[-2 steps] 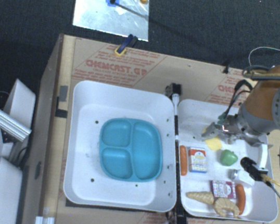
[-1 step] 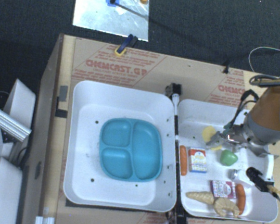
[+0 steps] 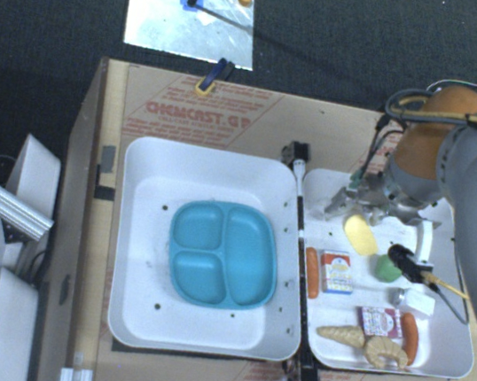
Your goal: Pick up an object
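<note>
Lemon [image 3: 360, 235], yellow, lies in the right bin [image 3: 464, 355] near its back, just below the pincer [image 3: 364, 205]; whether the pincer is wide or narrow cannot be told. A blue plate [image 3: 221, 254] sits in the left bin [image 3: 140, 214].

Tray [image 3: 222, 255] in left bin [image 3: 140, 214] — right-bin clutter

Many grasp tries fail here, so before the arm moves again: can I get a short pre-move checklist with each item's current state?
1. Gripper over the right bin: ok.
2. Target near gripper: yellow lemon-shaped toy just below it: ok.
3. Nothing held yet: cannot tell.
4. Finger opening: cannot tell.
5. Room around target: green ball and small carton lie apart from it: ok.
6. Blue divided plate in left bin, out of the way: ok.
</note>
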Action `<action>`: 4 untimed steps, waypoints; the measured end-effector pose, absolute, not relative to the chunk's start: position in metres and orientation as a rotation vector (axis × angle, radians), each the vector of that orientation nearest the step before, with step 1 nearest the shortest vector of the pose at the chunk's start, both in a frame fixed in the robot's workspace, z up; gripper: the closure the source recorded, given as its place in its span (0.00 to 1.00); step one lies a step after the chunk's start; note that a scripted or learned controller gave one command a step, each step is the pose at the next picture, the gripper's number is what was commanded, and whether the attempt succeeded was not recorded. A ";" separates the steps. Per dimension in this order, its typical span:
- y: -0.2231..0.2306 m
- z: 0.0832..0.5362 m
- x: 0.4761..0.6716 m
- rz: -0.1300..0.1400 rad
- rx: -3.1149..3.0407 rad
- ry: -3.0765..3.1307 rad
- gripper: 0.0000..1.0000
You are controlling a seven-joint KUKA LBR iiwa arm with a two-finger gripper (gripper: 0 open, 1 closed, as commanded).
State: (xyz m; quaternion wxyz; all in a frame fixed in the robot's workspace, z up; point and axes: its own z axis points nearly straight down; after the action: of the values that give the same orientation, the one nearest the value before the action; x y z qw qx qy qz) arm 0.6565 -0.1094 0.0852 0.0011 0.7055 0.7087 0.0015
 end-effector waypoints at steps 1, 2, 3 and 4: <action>-0.115 0.085 0.647 0.001 2.219 2.222 0.00; -0.131 0.085 0.669 0.003 2.215 2.224 0.00; -0.127 0.085 0.643 0.002 2.218 2.222 0.00; -0.128 0.096 0.644 0.004 2.214 2.221 1.00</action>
State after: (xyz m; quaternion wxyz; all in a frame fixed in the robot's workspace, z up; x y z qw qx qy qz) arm 0.6444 -0.1276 0.0961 0.0025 0.7060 0.7082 0.0014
